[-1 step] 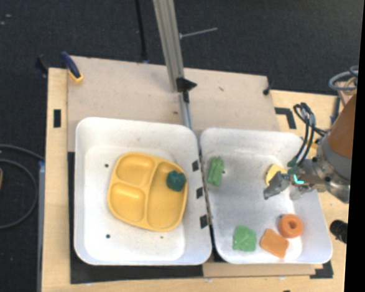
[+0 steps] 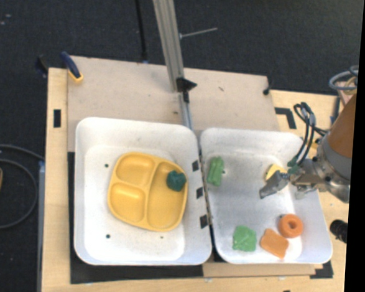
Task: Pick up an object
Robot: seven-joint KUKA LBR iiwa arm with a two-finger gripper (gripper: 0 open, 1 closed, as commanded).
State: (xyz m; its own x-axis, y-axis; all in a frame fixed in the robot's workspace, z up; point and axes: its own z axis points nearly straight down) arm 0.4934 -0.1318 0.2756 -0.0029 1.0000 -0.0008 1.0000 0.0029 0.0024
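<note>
My gripper (image 2: 286, 189) hangs over the right part of the right bin (image 2: 245, 140), open, with nothing between its fingers. One grey finger (image 2: 270, 188) points down-left and the other sits nearer the wrist. A small yellow object (image 2: 272, 172) lies just above the left finger, beside it. An orange ring (image 2: 291, 225) and an orange block (image 2: 274, 243) lie below the gripper, near the bin's front right corner. A light green lump (image 2: 245, 238) rests left of the block. A green piece (image 2: 215, 171) lies against the bin's left wall.
The left bin (image 2: 96, 136) holds a yellow divided plate (image 2: 132, 192) with a dark green object (image 2: 176, 180) at its right rim. A metal rail (image 2: 171, 41) slants down from the top to the divide between the bins. Cables hang by the arm at right.
</note>
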